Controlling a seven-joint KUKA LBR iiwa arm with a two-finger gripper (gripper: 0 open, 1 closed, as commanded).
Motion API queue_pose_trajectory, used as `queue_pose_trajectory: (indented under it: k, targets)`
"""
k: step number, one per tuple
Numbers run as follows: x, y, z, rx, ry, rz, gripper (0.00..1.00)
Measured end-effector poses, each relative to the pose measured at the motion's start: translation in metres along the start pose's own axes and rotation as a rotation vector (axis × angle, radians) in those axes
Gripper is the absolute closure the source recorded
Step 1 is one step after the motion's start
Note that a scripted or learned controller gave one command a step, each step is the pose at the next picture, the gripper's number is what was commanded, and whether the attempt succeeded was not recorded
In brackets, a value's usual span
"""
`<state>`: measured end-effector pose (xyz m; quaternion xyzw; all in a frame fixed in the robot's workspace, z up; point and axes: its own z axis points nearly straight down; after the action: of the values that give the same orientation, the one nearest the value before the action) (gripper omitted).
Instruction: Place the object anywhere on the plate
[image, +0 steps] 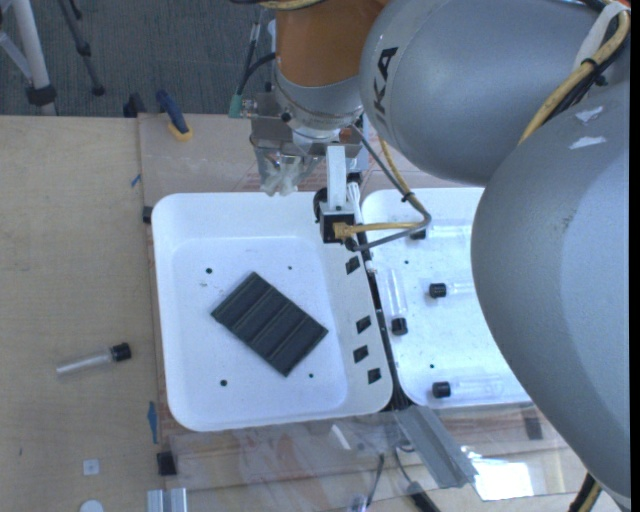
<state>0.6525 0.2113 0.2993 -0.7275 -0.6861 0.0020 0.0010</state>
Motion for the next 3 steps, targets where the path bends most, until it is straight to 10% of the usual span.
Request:
queue_pose_trajectory:
  k: [1, 2, 3]
  targets:
    - [0.008, -0.029, -0.058, -0.008, 0.001, -0.277, 1.0]
    - [-0.009, -0.052, -0.064, 0.0, 0.0, 0.129, 1.0]
    - [0.008, -0.091, 0.025, 0.0, 0.001, -0.346, 1.0]
